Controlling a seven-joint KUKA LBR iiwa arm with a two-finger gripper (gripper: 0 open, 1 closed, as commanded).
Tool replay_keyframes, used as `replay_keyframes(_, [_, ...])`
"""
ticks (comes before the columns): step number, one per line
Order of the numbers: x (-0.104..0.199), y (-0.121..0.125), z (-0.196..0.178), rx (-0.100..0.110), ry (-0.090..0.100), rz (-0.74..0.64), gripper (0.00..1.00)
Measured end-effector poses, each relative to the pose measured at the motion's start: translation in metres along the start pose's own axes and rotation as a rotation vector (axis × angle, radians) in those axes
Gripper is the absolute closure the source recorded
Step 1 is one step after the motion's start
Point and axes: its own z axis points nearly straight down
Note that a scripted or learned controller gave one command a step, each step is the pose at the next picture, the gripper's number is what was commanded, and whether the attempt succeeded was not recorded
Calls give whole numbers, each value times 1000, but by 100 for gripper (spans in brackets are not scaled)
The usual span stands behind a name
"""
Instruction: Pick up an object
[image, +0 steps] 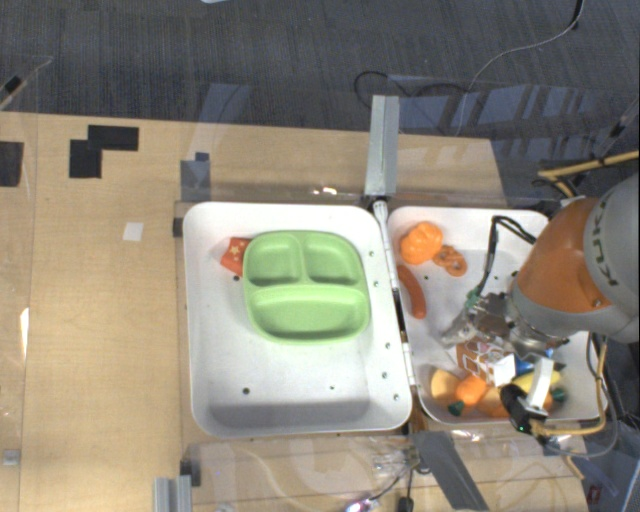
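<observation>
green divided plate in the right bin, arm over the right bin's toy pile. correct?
Not quite. The camera view shows the green plate in the left bin, not the right one. The rest stands: the arm is over the toy pile in the right bin.

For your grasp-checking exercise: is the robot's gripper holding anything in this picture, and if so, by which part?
It cannot be told. The gripper is low in the right white bin over a cluster of small orange and yellow toys, and no object shows between its parts.
</observation>
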Motion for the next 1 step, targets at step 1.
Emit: replay_keyframes(1, [2,3,-12,-8,3,-2,100])
